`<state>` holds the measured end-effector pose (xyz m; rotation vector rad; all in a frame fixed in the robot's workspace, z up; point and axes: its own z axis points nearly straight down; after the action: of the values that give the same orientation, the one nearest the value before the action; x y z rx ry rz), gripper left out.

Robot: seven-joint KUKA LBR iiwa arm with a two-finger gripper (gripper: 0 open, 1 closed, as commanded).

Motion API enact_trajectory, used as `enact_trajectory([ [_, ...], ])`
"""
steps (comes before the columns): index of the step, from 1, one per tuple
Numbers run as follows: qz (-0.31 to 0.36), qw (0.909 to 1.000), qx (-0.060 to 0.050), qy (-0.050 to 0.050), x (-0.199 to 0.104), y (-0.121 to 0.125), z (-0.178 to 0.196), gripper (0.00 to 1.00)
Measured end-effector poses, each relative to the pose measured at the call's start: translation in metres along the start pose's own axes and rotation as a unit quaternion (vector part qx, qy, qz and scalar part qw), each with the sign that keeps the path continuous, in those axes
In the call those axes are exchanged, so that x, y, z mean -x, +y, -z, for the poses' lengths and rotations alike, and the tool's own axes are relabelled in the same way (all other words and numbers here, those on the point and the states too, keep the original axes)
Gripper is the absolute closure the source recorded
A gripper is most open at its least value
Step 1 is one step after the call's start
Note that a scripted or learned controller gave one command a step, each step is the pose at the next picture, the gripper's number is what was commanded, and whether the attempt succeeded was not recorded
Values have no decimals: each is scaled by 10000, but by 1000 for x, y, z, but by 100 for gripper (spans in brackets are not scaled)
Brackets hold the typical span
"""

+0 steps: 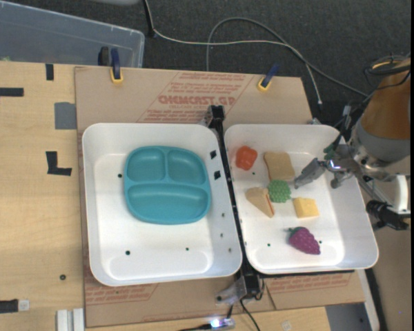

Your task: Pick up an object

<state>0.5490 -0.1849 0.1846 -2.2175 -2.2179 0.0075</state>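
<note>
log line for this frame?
tool: over right bin, nothing held | nearest: broccoli, bread | tray: left bin

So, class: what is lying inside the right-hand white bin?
Inside the right bin: an orange piece, a tan slice, a green broccoli touching a wedge, a yellow cube and purple grapes. The gripper covers some of the floor.

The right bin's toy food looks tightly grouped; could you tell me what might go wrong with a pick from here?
The broccoli touches the sandwich wedge and sits close to the bread slice and cheese, so the gripper may well nudge neighbours or catch two. The grapes, lying apart, look safer.
</note>
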Motion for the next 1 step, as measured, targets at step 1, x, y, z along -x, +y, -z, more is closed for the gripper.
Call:
enact_trajectory([
  [1, -2, 10000, 4, 1, 7, -7, -50, 0],
])
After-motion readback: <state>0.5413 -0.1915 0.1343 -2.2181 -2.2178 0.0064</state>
